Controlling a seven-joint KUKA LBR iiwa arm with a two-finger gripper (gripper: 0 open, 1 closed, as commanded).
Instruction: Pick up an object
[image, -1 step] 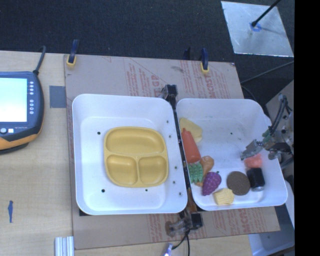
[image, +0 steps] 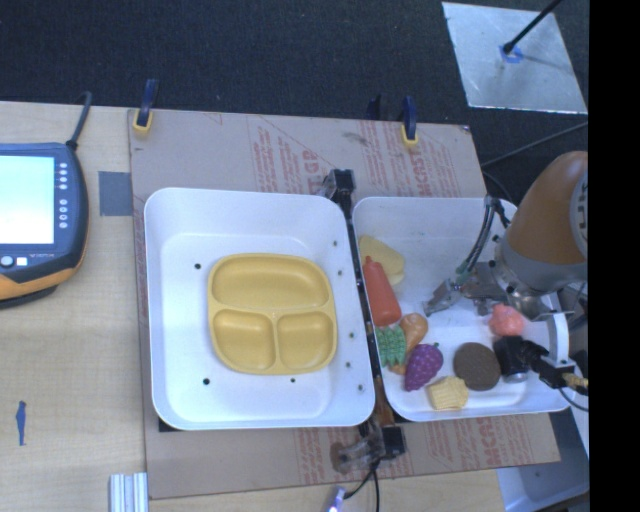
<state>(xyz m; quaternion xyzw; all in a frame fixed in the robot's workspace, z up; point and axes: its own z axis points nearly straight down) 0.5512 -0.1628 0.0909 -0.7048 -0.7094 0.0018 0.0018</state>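
- Bins side by side on a cardboard sheet printed with faint red writing too washed out to read; blue clamps pin the sheet at its far edge
- Left bin holds a yellow divided tray with three compartments, lying flat near the middle
- Right bin holds the toy food, gathered along its left wall and near edge
- Red sausage-shaped piece lies against the divider wall, partly over a pale yellow piece
- Below these sit an orange piece, a green piece and a purple grape bunch, all touching or just beside each other
- Brown round cookie and a small yellow piece rest near the bin's near edge
- Pink piece lies just beside the arm's wrist, at the right side of the bin
- Gripper is low over the right bin, its metal fingers pointing left toward the food; whether they are spread or closed cannot be told, and nothing is seen between them
- Handheld control pendant with a blank pale screen sits on the bench at far left; no label on it is legible
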